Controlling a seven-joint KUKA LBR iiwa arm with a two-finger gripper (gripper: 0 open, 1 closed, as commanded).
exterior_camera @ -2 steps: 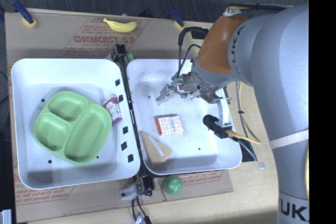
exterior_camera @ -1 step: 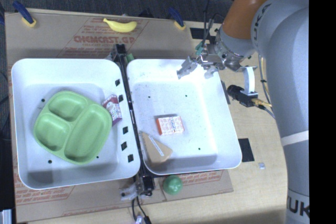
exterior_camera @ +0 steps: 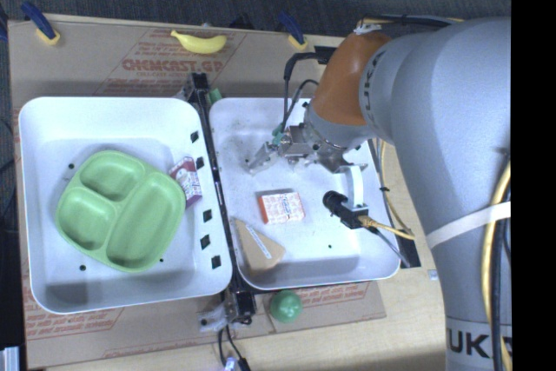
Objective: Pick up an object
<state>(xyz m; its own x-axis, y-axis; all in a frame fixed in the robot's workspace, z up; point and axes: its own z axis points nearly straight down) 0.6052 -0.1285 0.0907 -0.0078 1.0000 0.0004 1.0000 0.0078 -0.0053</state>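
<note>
end effector [exterior_camera: 259, 158] over rt bin [exterior_camera: 323, 249], near orange box [exterior_camera: 281, 207].

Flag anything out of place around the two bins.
Two things lie outside the bins on the cardboard: a yellow banana beyond the left bin, and a green ball just in front of the right bin. Nothing looks spilled or damaged.

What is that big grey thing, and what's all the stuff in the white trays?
That's a robot arm, grey with an orange band, filmed from above. Its tip has a gripper, a pinching hand, over the right tray. That tray holds a small box and a tan wedge. The left tray holds a green plate and a little packet. A banana and a green ball lie outside. I can't see it holding anything.
</note>
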